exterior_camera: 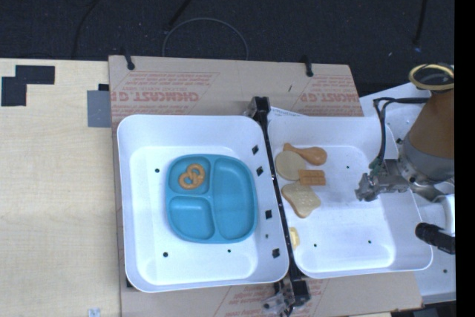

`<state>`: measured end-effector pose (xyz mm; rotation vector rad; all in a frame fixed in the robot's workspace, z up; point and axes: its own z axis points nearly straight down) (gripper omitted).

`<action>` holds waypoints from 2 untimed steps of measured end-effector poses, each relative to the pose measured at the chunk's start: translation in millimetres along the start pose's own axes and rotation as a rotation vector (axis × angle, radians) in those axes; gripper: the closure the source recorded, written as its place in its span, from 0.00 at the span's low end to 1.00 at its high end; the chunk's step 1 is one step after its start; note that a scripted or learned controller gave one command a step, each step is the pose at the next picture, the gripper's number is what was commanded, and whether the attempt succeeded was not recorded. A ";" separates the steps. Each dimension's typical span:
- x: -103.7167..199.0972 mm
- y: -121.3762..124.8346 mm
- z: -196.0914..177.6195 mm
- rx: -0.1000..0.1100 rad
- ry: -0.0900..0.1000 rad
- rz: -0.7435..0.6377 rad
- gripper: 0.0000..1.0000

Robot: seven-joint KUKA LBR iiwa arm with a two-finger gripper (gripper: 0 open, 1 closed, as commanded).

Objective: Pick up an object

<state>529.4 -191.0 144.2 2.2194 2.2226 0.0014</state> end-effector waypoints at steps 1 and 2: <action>-3.0 4.6 -62.7 -0.003 -0.002 0.000 1.00; -3.9 5.2 -90.1 0.000 -0.001 0.000 1.00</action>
